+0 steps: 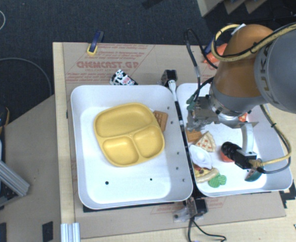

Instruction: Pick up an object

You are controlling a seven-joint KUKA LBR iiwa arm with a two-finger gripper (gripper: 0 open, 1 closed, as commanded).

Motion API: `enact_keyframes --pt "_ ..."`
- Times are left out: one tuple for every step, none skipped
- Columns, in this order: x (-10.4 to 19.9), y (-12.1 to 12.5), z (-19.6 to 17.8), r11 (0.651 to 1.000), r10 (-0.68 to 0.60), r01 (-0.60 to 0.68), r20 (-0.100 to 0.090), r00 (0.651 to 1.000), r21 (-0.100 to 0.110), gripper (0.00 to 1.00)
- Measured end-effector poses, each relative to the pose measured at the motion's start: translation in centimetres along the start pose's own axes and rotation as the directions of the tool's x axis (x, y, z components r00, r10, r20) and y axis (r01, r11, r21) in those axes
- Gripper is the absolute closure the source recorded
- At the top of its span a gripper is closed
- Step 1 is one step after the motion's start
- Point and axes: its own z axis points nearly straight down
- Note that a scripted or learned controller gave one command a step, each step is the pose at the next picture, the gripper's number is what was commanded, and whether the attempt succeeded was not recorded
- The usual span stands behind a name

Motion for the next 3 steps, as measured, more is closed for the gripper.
enact_keyframes --pt "4.8 -0.3 -0.4 1.0 0.0 0.0 -0.001 1.0 0.0 1.0" --pt "3.4 0.3 -1.9 1.0 0.007 -0.007 0.001 1.0 -0.001 1.0" --pt "4.5 0.3 -2.2 1.0 0.004 -0.004 0.001 1.0 0.0 1.0"
